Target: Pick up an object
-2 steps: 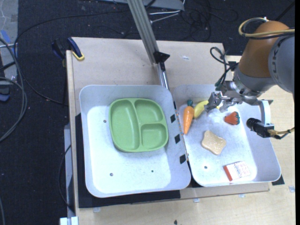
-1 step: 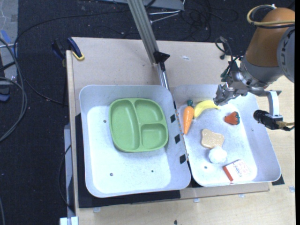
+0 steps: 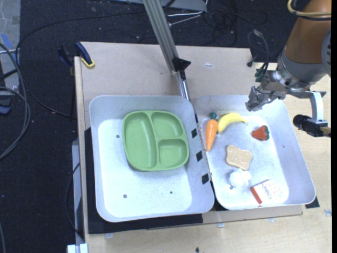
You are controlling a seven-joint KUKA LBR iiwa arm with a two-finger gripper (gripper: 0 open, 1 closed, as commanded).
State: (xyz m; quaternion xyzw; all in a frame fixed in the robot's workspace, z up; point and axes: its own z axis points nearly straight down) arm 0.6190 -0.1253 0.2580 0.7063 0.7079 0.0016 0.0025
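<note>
Arm (image 3: 308, 36) w/ jaws over right bin (image 3: 295, 157), near banana (image 3: 230, 121).

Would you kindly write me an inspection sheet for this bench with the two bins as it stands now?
Surface: wooden bench bearing a left bin and a right bin, side by side.
Job's things: in the right bin, a carrot, banana, strawberry, bread slice, white lump and red-and-white packet.
Clutter: green divided plate in the left bin.
Grippers: tool over the right bin's far edge, above the toys, nothing seen held; finger state unclear.
Cables: black cables on the dark floor.
Surroundings: slanted metal pole behind the bins; blue-and-yellow clamp at the bench corner.
</note>
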